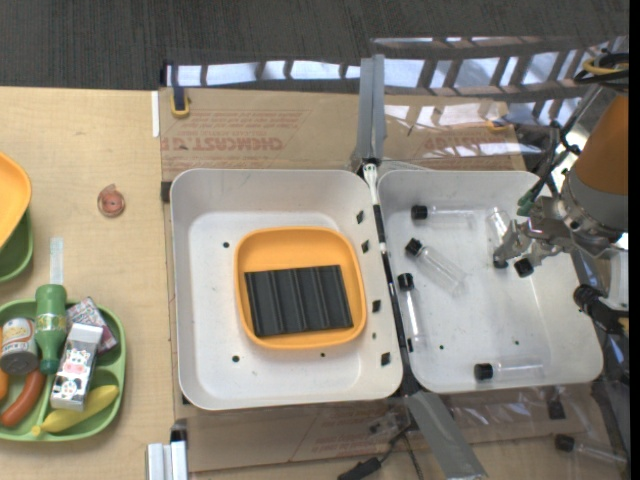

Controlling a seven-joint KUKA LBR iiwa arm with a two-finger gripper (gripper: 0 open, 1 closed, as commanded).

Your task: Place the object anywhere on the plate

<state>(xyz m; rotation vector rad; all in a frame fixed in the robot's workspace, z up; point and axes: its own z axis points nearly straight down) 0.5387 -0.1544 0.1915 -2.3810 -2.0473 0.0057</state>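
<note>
Camera count: one, fixed above the bench.
Angle: looks down at a slant; dark floor fills the top of the frame.
Centre of frame: two white bins side by side, left bin (200, 298) and right bin (540, 358).
Distance: far enough to take in both bins whole, with wooden bench (80, 138) at the left.
Left edge: cuts off a green tray (110, 393) at lower left.
Right edge: the arm (605, 158) enters at upper right, partly cropped.

Green tray (105, 408) of toy food at lower left, orange bowl (10, 203) above it, small pink disc (111, 202) on wood
</note>
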